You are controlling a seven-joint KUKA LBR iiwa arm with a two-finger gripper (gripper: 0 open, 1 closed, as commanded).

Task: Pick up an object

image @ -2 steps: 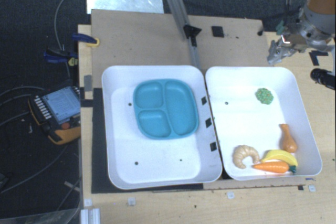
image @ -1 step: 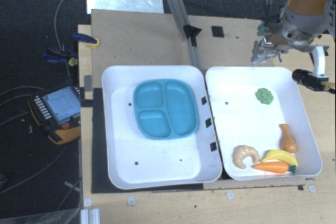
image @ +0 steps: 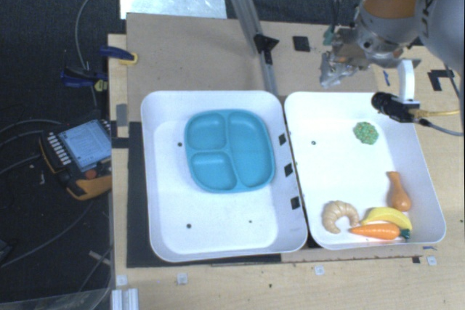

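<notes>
I am hovering my gripper (image: 333, 76) just beyond the far rim of the right bin (image: 320, 178); whether my fingers are spread or closed, I cannot tell. Inside that bin, a green broccoli piece (image: 366, 132) is lying near the far wall. A croissant (image: 340, 214), a banana (image: 387, 216), a carrot (image: 376, 231) and a small brown gourd (image: 397, 190) are clustering at its near corner. Left of that bin, a blue divided plate (image: 229, 149) is sitting in the left bin (image: 167, 229).
</notes>
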